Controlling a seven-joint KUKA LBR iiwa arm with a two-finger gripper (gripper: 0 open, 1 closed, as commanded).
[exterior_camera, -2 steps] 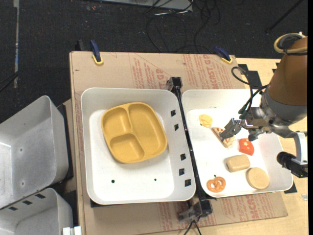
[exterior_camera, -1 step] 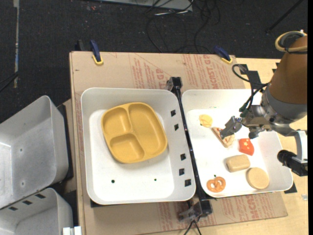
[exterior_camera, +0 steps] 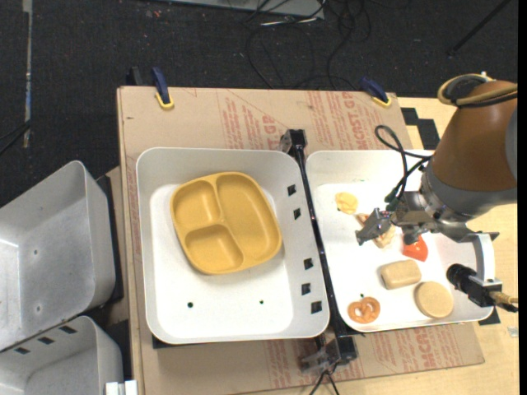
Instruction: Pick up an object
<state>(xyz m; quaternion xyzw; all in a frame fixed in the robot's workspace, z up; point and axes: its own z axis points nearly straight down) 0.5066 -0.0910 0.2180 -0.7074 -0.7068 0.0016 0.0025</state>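
My gripper (exterior_camera: 373,230) hangs low over the middle of the right bin (exterior_camera: 329,175), reached in from the right. Directly beneath and beside it lies a small tan food piece (exterior_camera: 384,238), partly covered by the gripper. A red piece (exterior_camera: 415,249) sits just right of that. A yellow piece (exterior_camera: 347,202) lies up and left of the gripper. Nearer the front are a tan bread block (exterior_camera: 400,274), a round beige cookie (exterior_camera: 434,299) and an orange pretzel (exterior_camera: 363,309).
The left bin (exterior_camera: 156,303) bears a yellow divided plate (exterior_camera: 224,220). A black divider (exterior_camera: 310,237) runs between the bins. Grey containers (exterior_camera: 45,237) stand off the bench at left. The arm's bulk (exterior_camera: 478,155) overhangs the right bin's far right.
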